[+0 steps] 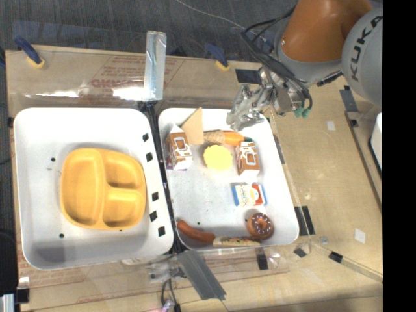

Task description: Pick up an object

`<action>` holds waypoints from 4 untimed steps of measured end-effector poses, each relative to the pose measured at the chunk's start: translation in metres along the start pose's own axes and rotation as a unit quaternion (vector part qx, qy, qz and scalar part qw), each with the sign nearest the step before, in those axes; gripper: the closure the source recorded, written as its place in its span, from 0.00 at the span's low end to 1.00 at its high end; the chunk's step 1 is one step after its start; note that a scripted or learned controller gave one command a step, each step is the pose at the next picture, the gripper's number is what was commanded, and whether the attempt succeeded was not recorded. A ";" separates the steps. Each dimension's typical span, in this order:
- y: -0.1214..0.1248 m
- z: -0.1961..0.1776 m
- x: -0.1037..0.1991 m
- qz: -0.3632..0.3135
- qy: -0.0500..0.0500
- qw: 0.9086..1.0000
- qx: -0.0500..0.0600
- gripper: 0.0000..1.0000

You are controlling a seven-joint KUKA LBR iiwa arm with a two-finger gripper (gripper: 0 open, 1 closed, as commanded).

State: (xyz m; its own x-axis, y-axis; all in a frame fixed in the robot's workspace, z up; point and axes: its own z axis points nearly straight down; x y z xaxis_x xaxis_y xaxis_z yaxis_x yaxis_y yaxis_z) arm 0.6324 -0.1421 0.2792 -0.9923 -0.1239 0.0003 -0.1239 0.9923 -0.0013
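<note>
The gripper (246, 112) hangs over the right bin (195, 194) at about 1 o'clock on its rim; whether it is open or closed cannot be told from this angle, and nothing is seen held in it. The nearest candidate is the toy carrot (223, 137), lying on its side toward 12 o'clock in the bin, just at 7 o'clock from the gripper, with a tan wedge (194, 125) at its 9 o'clock and a yellow round block (218, 156) at its 6 o'clock. It looks like light, hard, smooth plastic, likely to roll or squirt out of a pinch, so a grasp across its thicker middle, square to its length, seems safest. The left bin (39, 142) holds a yellow divided plate (103, 188)
</note>
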 end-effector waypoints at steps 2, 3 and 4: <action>0.043 0.009 -0.031 -0.087 -0.002 0.996 0.000 1.00; 0.030 0.004 -0.025 -0.214 -0.003 0.977 0.001 1.00; 0.022 0.007 0.027 -0.294 -0.001 0.956 0.000 1.00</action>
State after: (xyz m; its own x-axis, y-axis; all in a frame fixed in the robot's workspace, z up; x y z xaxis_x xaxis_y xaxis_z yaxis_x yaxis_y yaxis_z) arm 0.6025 -0.1234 0.2726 -0.7515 -0.6597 -0.0006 -0.6597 0.7515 -0.0005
